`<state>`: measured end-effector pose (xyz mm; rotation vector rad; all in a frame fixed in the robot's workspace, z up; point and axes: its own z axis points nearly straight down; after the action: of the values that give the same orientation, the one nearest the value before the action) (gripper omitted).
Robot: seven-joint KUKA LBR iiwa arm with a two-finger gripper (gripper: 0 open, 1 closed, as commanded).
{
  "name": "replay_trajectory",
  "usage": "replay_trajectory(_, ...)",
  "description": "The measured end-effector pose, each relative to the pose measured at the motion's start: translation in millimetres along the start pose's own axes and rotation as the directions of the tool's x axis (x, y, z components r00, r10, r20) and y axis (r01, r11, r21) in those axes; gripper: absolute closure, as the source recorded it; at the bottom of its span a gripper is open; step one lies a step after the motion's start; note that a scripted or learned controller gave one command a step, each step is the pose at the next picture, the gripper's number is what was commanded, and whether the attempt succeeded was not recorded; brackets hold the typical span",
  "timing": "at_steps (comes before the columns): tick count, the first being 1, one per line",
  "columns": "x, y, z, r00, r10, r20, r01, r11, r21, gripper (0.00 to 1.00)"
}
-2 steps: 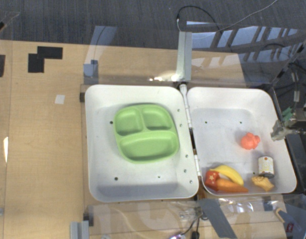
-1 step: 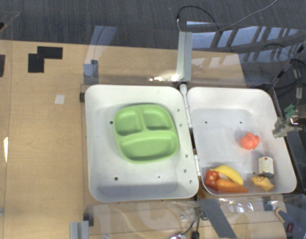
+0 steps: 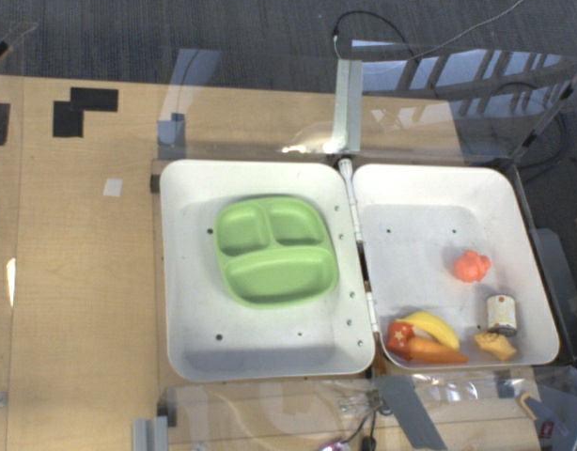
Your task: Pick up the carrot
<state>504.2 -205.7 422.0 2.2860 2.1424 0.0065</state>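
You'll find the carrot [image 3: 437,351] lying on its side at the near edge of the right bin [image 3: 429,205], close to that bin's near-left corner and pointing along the near wall. A yellow banana [image 3: 432,328] lies just behind the carrot, touching or nearly touching it, and a small red item, perhaps a tomato or pepper [image 3: 398,334], sits at the carrot's left end, pressed against both. Along the same near wall, to the right of the carrot, you'll see a yellowish chunk of food [image 3: 496,346], with a small can [image 3: 501,313] just behind that chunk. An orange-pink rounded toy [image 3: 472,267] rests farther back from the carrot, apart from the others and toward the bin's right side. To the left of the carrot, across the divider between the bins, the left bin [image 3: 190,252] holds a green compartment plate [image 3: 275,250] lying flat near its middle. Both bins sit side by side on the wooden table [image 3: 72,280]. As for the fingers, you cannot tell their state from this view.
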Motion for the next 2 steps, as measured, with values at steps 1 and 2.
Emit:
replay_trajectory(1,1,2,-12,1.000,-0.010,0.003,0.010,1.000,-0.005,1.00)
replay_trajectory(2,64,17,47,0.999,0.040,-0.002,-0.040,0.999,0.004,1.00)
